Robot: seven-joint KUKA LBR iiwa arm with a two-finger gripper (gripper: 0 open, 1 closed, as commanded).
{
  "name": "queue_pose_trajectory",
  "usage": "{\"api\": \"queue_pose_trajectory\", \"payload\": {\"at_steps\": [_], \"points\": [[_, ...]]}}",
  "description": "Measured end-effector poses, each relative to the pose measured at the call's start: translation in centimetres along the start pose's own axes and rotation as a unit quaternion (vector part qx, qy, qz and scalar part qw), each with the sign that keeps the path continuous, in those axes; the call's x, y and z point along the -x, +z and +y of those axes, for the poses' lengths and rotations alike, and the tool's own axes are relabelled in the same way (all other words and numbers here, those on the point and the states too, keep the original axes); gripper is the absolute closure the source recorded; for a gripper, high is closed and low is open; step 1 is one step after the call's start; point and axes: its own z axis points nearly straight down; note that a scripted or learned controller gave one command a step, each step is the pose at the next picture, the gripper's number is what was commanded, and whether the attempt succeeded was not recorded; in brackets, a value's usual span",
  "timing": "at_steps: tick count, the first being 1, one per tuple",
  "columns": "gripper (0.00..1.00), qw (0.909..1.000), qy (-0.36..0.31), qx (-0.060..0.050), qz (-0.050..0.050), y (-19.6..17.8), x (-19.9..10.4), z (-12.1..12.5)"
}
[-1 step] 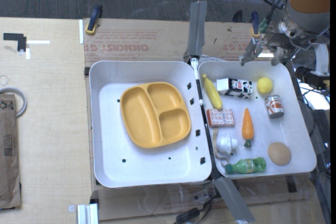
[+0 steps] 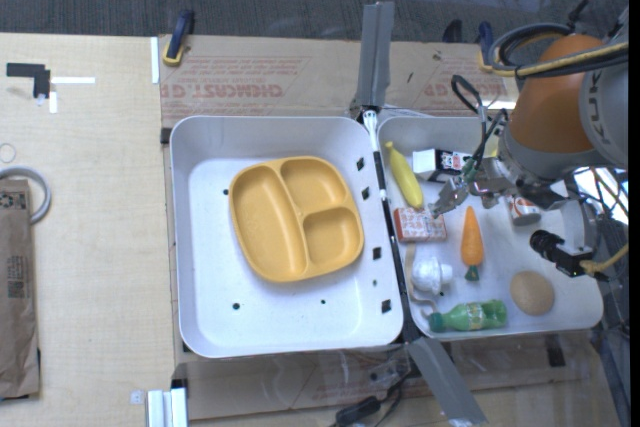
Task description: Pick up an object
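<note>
Green plastic bottle (image 2: 468, 316), smooth tan egg-shaped object (image 2: 532, 293), tapered orange carrot (image 2: 471, 237)

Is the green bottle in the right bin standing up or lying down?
Lying down: the green bottle rests lengthwise on the right bin's floor.

Plate (image 2: 296, 217) in left bin (image 2: 200, 245)

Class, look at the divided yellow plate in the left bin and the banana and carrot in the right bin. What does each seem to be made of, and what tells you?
Divided plate: likely moulded plastic, matte, uniform yellow with soft rounded ridges. Banana and carrot: probably plastic toy food, judging by their flat, even colour and smooth surface, though the view cannot rule out real produce.
</note>
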Motion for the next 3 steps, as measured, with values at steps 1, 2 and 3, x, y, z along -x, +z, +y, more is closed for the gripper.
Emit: {"api": "queue_pose_trajectory", "payload": {"at_steps": [1, 2, 3], "points": [[0.00, 0.9985, 0.054, 0.000, 0.000, 2.8, 0.8, -5.7], [0.00, 0.9943, 0.107, 0.001, 0.000, 2.7, 5.2, -4.3], [1.00, 0.9941, 0.108, 0.001, -0.001, 1.8, 5.3, -4.3]]}}
